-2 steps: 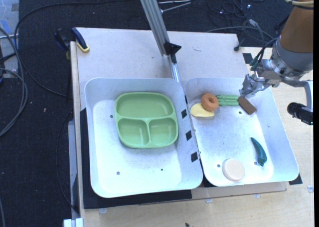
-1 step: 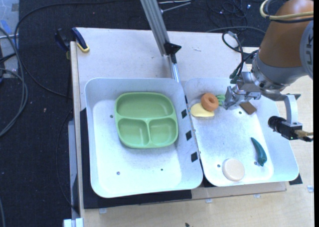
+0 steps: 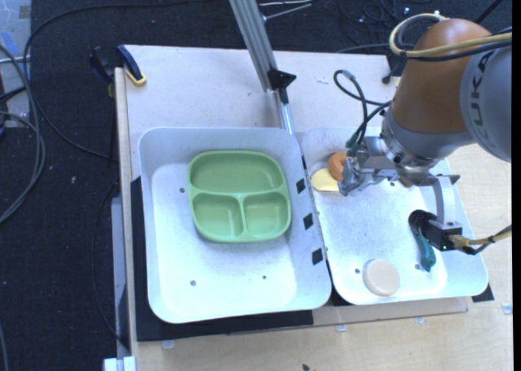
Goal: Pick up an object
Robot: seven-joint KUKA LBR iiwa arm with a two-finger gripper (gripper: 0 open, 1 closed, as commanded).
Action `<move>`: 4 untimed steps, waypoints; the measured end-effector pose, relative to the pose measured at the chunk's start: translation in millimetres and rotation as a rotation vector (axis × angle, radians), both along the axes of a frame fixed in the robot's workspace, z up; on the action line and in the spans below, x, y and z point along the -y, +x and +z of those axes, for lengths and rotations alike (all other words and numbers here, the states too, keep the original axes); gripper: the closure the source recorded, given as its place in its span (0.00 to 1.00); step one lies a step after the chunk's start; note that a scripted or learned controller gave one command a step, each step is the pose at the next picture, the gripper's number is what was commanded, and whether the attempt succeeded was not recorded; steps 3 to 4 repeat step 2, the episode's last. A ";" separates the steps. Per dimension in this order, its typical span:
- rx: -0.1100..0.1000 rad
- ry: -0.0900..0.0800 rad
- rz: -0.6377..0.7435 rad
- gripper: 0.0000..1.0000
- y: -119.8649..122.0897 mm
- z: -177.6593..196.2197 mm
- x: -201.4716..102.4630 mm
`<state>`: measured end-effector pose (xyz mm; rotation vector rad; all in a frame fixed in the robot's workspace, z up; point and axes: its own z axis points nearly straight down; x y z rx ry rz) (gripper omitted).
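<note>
My gripper (image 3: 348, 181) hangs low over the upper left part of the right bin (image 3: 456, 284). Right beside it, on its left, lie a small orange piece (image 3: 337, 163) and a pale yellow piece (image 3: 323, 182); they touch or nearly touch the gripper, and I cannot tell whether either is between the fingers. A cream round disc (image 3: 381, 276) rests near the right bin's front edge. A teal object (image 3: 427, 258) lies at the bin's right side.
The left bin (image 3: 163, 280) holds a green divided plate (image 3: 241, 196) in its upper middle. A slanted metal post (image 3: 254, 24) rises behind the bins. The arm's grey and orange body (image 3: 444, 85) looms over the right bin's back.
</note>
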<state>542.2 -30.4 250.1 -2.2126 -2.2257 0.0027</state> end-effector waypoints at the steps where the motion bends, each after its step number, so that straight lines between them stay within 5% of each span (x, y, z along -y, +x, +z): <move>1: 0.000 0.000 0.001 1.00 -16.2 -16.6 -51.5; 2: -0.001 0.000 0.000 1.00 -43.6 -24.0 -96.3; 4: -0.001 0.000 0.000 1.00 -43.6 -24.0 -96.3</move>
